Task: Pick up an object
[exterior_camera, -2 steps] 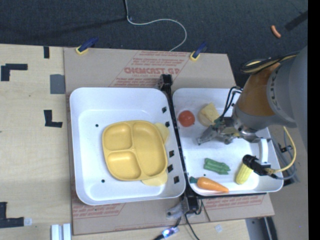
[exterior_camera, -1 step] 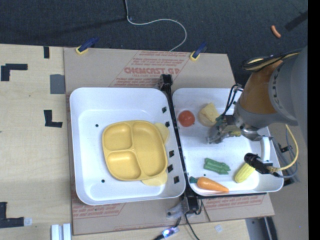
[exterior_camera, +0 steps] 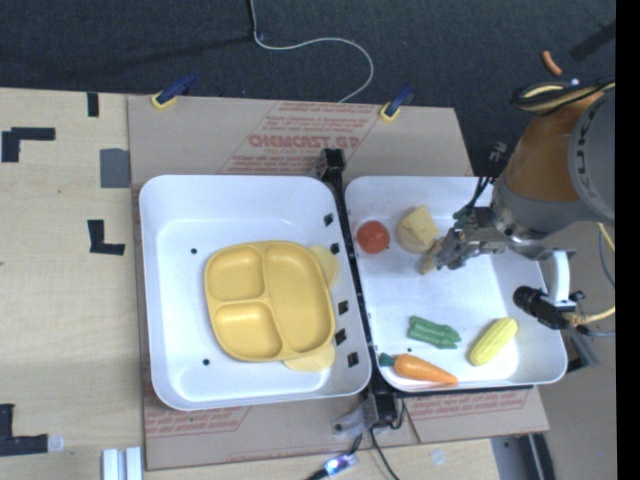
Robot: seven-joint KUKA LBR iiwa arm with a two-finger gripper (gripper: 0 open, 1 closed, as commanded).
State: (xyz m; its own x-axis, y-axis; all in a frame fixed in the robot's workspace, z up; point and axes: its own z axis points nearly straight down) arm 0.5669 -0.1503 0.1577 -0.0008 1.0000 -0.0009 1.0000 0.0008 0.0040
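A grey robot gripper [exterior_camera: 445,253], fingers too blurred to tell, hangs in the right bin [exterior_camera: 520,373] just beside a pale yellow lumpy toy [exterior_camera: 418,228] near the bin's back edge. It looks light, rigid; grasp across its width.

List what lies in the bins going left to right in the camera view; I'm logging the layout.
Yellow tray → tomato → pale chunk → corn. The carrot and green beans overlap the chunk's span, so they are left unranked.
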